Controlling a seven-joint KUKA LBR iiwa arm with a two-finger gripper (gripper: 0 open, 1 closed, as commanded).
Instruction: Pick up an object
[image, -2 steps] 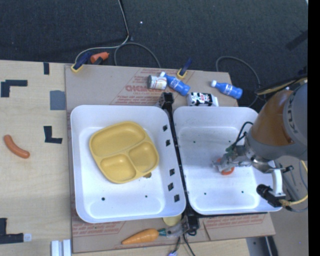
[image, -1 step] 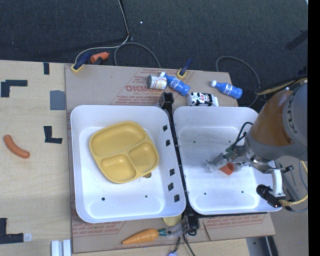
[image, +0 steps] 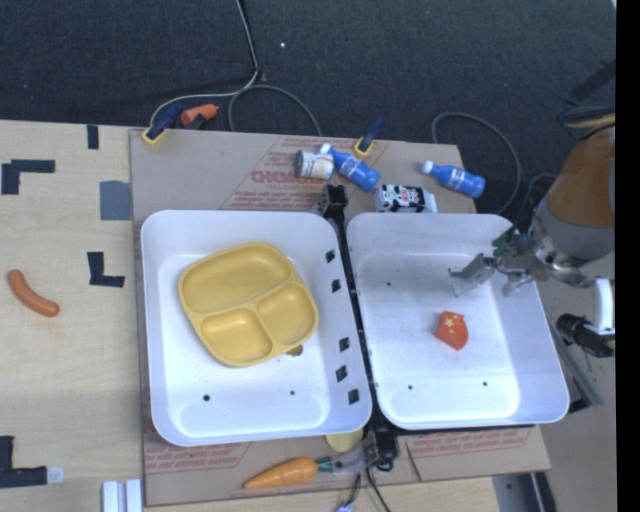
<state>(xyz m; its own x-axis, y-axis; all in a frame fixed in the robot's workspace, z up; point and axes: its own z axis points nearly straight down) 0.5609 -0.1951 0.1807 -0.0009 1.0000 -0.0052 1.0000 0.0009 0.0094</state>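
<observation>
So the pick hasn't really happened yet, as far as I can tell. The gripper (image: 487, 272) sits over the upper right part of the right bin (image: 400, 400), jaws spread apart with nothing between them. The only real candidate, a small red-orange object (image: 452, 330), lies on the bin floor just below and a bit left of the jaws, not touching them. The yellow divided plate (image: 248, 303) is way off to their left in the left bin (image: 170, 400). Everything's left: drop down, close, lift.
</observation>
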